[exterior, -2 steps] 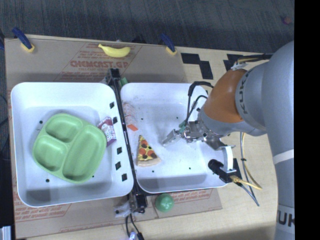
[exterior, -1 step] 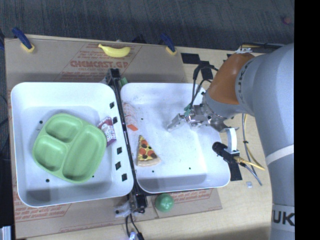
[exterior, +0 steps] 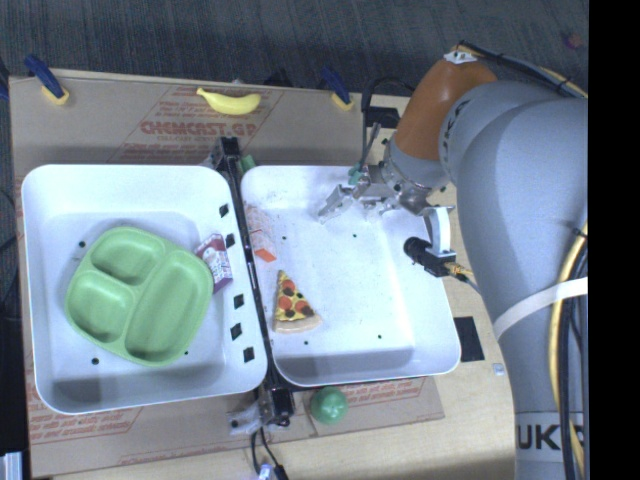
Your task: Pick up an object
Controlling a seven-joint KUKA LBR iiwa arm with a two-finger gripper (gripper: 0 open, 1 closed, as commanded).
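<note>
The gripper (exterior: 335, 205) is hovering with fingers spread and holding nothing, over the right bin (exterior: 400, 308), far from the pizza slice (exterior: 293, 303).

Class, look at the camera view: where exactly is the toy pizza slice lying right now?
The pizza slice lies in the right bin, near its left wall, just below a small orange piece.

A banana (exterior: 229, 99) lies on the cardboard (exterior: 160, 126) behind the bins. A green ball (exterior: 327, 405) sits on the bench in front. Blue clamps (exterior: 46, 78) grip the cardboard's far edge.
</note>
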